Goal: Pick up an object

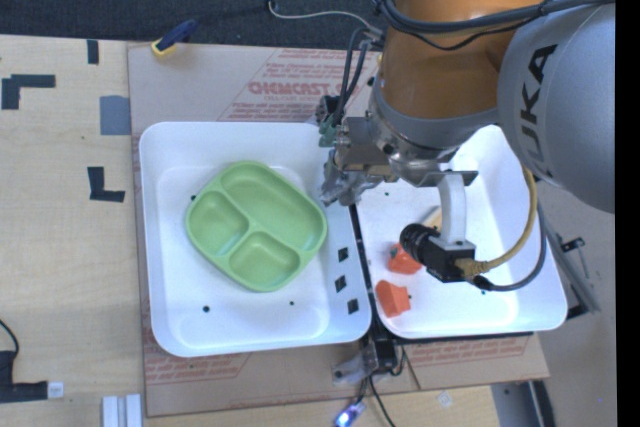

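Two shallow white bins sit side by side on a sheet of cardboard (200, 85) laid over the bench, and above them looms the biggest thing in view: the arm (565, 85), grey with a broad orange band (455, 25), reaching in from the right and covering the upper part of the right bin (520, 310). Black cables loop around the orange band and run down toward the wrist. The left bin (165, 245) is the next largest item; in it lies a light green divided plate (255, 225) with three compartments, resting flat near the bin's middle and tilted at an angle to the walls. The gripper (345, 180) hangs low over the divider between the two bins, near the plate's right edge; whether it is spread or closed cannot be told, since the wrist hardware hides it, and nothing can be seen in its grasp. A black cylindrical fitting (435, 253) on a white bracket hangs below the wrist over the right bin. Two small orange pieces lie on the right bin's floor: one (402, 261) just beside the black fitting, the other (393, 298) nearer the front wall. A yellow-and-blue clip (173, 37) sits at the cardboard's far left corner.
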Available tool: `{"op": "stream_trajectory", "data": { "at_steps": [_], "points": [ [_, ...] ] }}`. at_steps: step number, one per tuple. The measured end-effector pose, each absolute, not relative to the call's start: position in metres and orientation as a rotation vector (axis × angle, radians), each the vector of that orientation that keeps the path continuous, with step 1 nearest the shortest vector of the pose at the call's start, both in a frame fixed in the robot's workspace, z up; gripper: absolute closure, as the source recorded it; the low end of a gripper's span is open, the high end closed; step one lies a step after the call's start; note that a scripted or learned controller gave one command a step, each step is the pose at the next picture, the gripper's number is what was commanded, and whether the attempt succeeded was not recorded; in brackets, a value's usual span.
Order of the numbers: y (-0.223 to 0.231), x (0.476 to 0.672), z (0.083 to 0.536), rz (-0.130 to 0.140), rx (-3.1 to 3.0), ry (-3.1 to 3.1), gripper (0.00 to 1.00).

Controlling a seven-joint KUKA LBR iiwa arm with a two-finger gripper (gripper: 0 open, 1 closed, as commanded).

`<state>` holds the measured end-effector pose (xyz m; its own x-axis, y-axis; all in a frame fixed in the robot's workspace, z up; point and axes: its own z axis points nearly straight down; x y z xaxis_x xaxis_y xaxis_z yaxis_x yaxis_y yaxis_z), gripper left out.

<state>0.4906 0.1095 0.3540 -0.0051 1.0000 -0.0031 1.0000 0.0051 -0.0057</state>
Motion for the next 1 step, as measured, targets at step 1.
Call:
{"op": "stream_trajectory", "data": {
  "at_steps": [1],
  "points": [
    [0.1098, 0.4905, 0.3632, 0.014, -2.213, -2.227, 1.00]
  ]
}}
